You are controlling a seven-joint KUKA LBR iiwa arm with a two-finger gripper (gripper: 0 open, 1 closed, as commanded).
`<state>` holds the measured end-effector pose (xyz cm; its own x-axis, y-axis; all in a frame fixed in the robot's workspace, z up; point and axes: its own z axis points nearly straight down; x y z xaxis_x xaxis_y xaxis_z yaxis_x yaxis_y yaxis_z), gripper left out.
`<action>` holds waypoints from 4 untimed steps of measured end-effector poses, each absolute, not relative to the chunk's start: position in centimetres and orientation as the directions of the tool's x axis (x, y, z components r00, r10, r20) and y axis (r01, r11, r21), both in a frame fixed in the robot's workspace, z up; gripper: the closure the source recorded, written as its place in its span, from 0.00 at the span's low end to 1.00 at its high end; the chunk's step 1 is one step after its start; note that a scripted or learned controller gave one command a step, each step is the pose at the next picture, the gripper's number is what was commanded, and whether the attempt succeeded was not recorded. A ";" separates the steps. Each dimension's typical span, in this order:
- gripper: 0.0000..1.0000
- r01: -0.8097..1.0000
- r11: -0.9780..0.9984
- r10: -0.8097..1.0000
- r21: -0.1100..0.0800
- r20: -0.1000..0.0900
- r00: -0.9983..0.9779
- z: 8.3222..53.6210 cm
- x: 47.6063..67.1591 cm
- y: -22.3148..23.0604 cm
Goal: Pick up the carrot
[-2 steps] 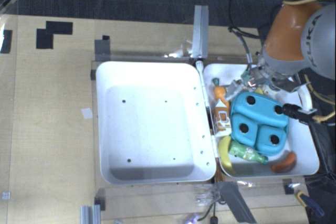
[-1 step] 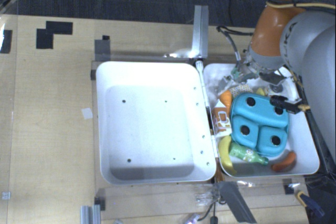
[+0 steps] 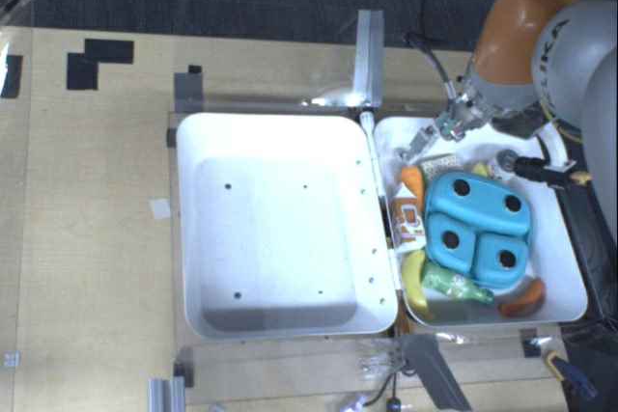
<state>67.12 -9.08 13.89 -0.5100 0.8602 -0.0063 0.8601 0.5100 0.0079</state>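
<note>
The carrot (image 3: 412, 179) is a short orange piece lying in the right bin (image 3: 570, 256), close to its left wall and toward the back. My gripper (image 3: 428, 139) hangs just above and behind the carrot, near the bin's back left corner, and points down and to the left. The grey arm with its orange band (image 3: 507, 39) comes in from the upper right. Nothing shows in the gripper.
A large blue moulded block (image 3: 478, 232) takes up the middle of the right bin. A small printed carton (image 3: 407, 222), a banana (image 3: 413, 280), a green bottle (image 3: 454, 285) and a reddish-brown item (image 3: 521, 299) lie around it. The left bin (image 3: 193, 207) stands beside it.
</note>
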 end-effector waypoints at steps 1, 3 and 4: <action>0.00 0.908 0.420 0.908 -0.001 -0.001 -0.420 9.3 67.0 -9.1; 0.00 0.986 -0.167 0.986 0.008 0.000 0.167 8.8 67.1 -9.0; 1.00 0.987 -0.158 0.987 0.017 0.001 0.158 10.2 67.4 -8.8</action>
<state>67.42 -8.82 10.20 0.1584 0.9874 0.0008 0.9872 -0.1584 0.0169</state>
